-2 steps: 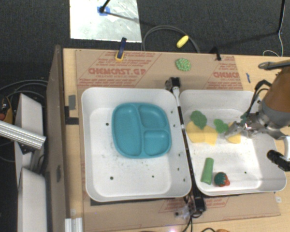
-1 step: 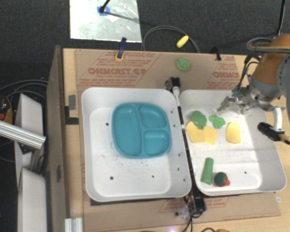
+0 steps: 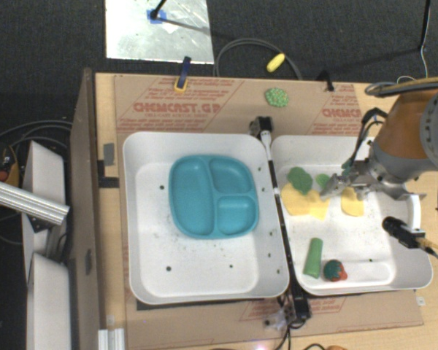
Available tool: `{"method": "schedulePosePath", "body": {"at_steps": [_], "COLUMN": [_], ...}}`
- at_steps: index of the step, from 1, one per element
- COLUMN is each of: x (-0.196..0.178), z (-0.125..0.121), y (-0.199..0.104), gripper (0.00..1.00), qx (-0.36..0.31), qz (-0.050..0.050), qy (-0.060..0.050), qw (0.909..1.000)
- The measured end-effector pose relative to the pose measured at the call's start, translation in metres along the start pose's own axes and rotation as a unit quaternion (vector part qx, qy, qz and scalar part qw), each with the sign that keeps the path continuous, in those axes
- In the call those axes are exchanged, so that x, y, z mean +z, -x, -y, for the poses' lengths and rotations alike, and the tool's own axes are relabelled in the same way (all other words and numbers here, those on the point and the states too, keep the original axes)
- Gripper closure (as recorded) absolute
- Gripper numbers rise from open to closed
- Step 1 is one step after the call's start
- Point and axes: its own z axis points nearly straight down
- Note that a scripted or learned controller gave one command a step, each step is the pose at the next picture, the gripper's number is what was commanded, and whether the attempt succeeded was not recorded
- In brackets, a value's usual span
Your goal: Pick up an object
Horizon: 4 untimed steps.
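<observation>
The right bin [image 3: 405, 265] holds several small things. A dark green lump [image 3: 301, 179] and a smaller green piece [image 3: 322, 180] lie near its back left. In front of them is a flat yellow piece [image 3: 305, 204], with a second yellow piece [image 3: 352, 205] to its right. A green cylinder [image 3: 313, 257] and a red ball with a green top [image 3: 336, 270] rest near the front wall. My gripper [image 3: 343, 187] hangs low over the gap between the two yellow pieces, just right of the small green piece. Nothing can be seen held in it.
The left bin [image 3: 150, 268] carries a teal divided plate [image 3: 213, 197]. A green studded ball [image 3: 277, 97] lies on the cardboard behind the bins. A yellow object [image 3: 276, 63] and cables sit beyond the bench's back edge. The arm reaches over the right bin's right side.
</observation>
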Motion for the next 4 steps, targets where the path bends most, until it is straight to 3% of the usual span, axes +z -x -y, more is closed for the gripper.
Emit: {"method": "schedulePosePath", "body": {"at_steps": [1,2,3,4], "x": [0.017,0.015,0.017,0.016], "z": [0.074,0.030,0.105,0.101], "y": [-0.078,-0.052,-0.046,-0.053], "gripper": [0.00,0.00,0.00,0.00], "qx": [-0.002,-0.001,0.002,-0.001], "qz": [-0.001,0.002,0.001,0.001], "qy": [-0.001,0.004,0.000,0.002], "qw": [1.0000,1.0000,1.0000,1.0000]}}
